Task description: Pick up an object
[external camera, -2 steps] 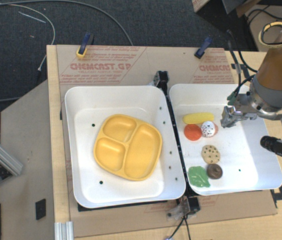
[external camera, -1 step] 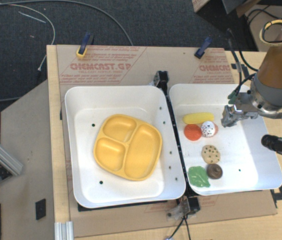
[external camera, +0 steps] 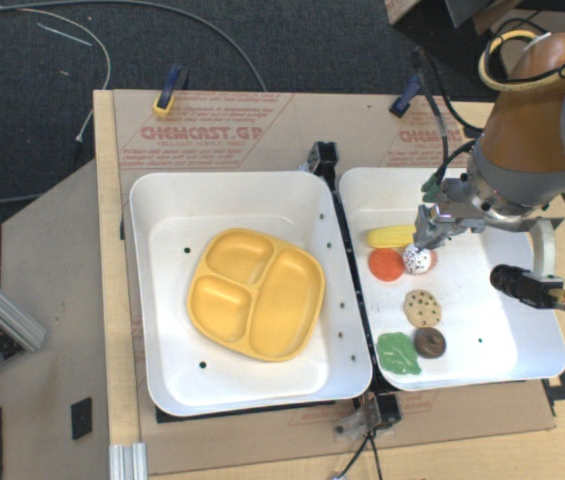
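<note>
Your gripper [external camera: 426, 244] sits over a small white ball with dark spots [external camera: 418, 260], beside an orange-red round piece [external camera: 386, 265]; I cannot tell its state.

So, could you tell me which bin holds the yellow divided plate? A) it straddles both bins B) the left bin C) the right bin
B: the yellow divided plate lies alone in the left bin, while the small food items sit in the right bin.

Light was bright and even from overhead. The white bins [external camera: 252, 208] glared mildly, soft shadows hugging their inner walls. Detail stayed fairly sharp, slightly grainy beyond the bins.
</note>
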Robot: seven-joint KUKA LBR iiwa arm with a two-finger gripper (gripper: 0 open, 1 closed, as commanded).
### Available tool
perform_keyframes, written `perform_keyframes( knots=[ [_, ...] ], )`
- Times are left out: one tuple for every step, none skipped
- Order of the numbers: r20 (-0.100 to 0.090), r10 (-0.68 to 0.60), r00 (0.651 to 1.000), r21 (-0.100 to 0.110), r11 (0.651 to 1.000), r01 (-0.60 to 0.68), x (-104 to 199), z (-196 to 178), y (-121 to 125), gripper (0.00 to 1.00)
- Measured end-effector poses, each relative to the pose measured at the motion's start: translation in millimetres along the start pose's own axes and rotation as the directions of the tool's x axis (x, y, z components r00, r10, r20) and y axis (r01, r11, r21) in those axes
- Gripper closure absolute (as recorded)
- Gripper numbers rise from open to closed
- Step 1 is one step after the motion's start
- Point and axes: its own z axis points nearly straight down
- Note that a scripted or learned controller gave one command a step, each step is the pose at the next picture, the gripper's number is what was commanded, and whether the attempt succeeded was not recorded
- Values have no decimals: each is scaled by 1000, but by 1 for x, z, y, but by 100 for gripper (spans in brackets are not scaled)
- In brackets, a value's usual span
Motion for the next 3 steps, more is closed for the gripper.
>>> perform_keyframes(
  knots=[
    [-1, 0, 1000, 3, 1000, 0, 53, 6, 7, 100],
    [-2, 1, 1000, 7, 1000, -1, 100, 8, -4, 100],
    [-1, 0, 1000, 2, 1000, 0, 158, -2, 0, 100]
  ],
)
